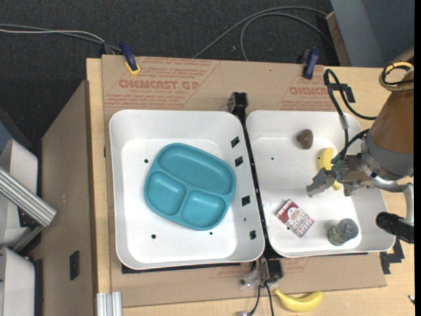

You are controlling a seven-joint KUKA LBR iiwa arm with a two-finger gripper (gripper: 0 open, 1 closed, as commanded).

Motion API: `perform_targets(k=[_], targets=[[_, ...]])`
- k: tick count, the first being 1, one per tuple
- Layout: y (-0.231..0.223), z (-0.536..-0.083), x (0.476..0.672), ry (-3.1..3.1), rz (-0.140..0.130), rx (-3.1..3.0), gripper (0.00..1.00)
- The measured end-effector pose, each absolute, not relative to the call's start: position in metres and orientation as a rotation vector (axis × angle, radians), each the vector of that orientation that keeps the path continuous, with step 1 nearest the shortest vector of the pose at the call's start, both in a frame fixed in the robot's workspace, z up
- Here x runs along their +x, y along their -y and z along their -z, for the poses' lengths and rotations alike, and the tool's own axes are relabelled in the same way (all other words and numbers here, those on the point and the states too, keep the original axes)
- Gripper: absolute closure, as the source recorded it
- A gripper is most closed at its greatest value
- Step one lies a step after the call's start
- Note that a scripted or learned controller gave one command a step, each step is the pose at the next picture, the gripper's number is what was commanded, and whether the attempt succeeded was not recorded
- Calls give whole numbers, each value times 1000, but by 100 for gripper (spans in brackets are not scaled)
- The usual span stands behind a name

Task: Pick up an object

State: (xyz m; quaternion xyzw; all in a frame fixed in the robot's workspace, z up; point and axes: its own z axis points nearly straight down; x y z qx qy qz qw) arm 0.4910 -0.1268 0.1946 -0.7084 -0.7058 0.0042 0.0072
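In the right bin (368, 242) lie a small brown round object (304, 137), a yellow object (325, 157), a red and white packet (294, 217) and a grey-green round object (343, 231). My gripper (329, 183) hangs low over the middle of this bin, reaching in from the right. It is just below the yellow object and partly covers that object's lower end. The packet lies a little down and left of the gripper, apart from it. Nothing is visibly held.
The left bin (125, 176) holds a teal divided plate (189, 185). A black divider with clips (247, 176) runs between the two bins. A yellow banana-like object (299, 300) lies on the bench in front of the right bin. Cables (339, 101) trail over the right bin's far rim.
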Motion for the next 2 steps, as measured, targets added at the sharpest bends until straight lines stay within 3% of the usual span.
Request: perform_targets(k=[1, 2], targets=[[126, -201, 494, 2220, 0, -2219, 0], [117, -155, 493, 2216, -4, -2216, 0]])
